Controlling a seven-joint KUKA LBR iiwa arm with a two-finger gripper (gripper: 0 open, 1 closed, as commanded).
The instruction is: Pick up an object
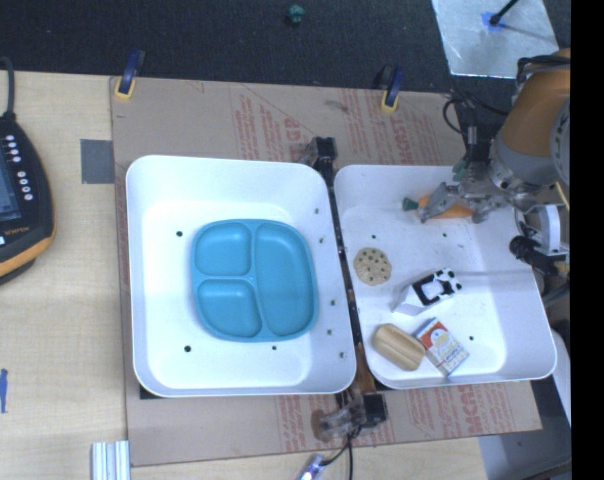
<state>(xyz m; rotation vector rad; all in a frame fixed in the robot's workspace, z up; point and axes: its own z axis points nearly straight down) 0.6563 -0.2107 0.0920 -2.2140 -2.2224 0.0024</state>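
Four small objects in the right bin [502,353], one blue plate [254,279] left; end effector [460,200] state unclear.

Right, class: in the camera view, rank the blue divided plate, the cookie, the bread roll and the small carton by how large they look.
1. Blue divided plate, by far.
2. Bread roll and small carton: look alike, unranked.
3. Cookie.

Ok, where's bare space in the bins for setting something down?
Left bin: the white margin around the blue divided plate. Right bin: floor between cookie and gripper. Crowded near the bread roll and small carton.
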